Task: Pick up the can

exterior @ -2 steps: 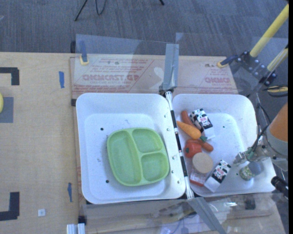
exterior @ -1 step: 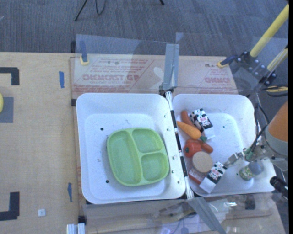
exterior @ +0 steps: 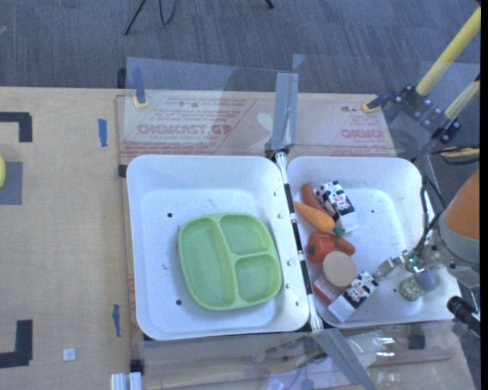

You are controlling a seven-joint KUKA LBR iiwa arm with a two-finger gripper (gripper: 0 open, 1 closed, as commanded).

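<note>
Grey metal wrist under an orange band, gripper [exterior: 414, 273] low over the right bin [exterior: 396, 169] near its outer wall; state of the jaws impossible to tell from this slant. Just beneath the jaws, a small round grey-green shape [exterior: 412, 289], too blurred to name.

Toward the divider from the jaws, apart from them: the can [exterior: 339, 268], on its side on the smooth white plastic floor, flat tan end turned up, red body below. Against the can on the side nearer the jaws, a boxy black-and-white cow-print carton [exterior: 358, 289]. Touching the can on its far side, a glossy red pepper-like toy [exterior: 324, 245]; farther still, a tapered orange carrot [exterior: 315, 217] and a second cow-print carton [exterior: 335, 198].

Across the divider, well away from the jaws, the left bin [exterior: 137, 228], shallow, round-cornered, with a matte lime-green tray [exterior: 229, 260] of three compartments.

Beyond both bins, printed brown cardboard [exterior: 187, 122] under a clear plastic sheet [exterior: 206, 80]. Farthest to that side, pale plywood bench [exterior: 61, 266] marked with black tape corners [exterior: 19, 126] and strips of blue tape [exterior: 102, 132].

At the back, dark ribbed carpet [exterior: 320, 30], slanting yellow poles [exterior: 457, 46] and thin black stand legs [exterior: 149, 15].
</note>
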